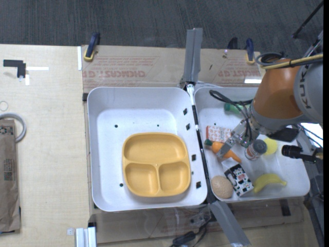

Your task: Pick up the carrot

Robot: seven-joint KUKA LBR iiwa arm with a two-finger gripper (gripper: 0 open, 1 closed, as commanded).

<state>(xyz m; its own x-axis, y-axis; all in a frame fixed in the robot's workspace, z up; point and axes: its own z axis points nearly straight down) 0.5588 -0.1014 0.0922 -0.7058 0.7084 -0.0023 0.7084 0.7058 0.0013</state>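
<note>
Carrot [223, 147] under our jaws [232, 146]
We are hovering over it, center-right of the frame; whether they're spread, we cannot tell.

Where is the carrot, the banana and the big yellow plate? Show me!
carrot [223, 148]: camera view, right bin, on its orange body beside the green end.
banana [269, 181]: camera view, right bin, on the middle of its curve.
yellow plate [154, 149]: camera view, left bin, on the floor of its big top compartment.

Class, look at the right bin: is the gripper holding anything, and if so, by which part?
It cannot be told. The gripper is low over the carrot, near its thicker end, but the view does not show the carrot between its fingers.
</note>
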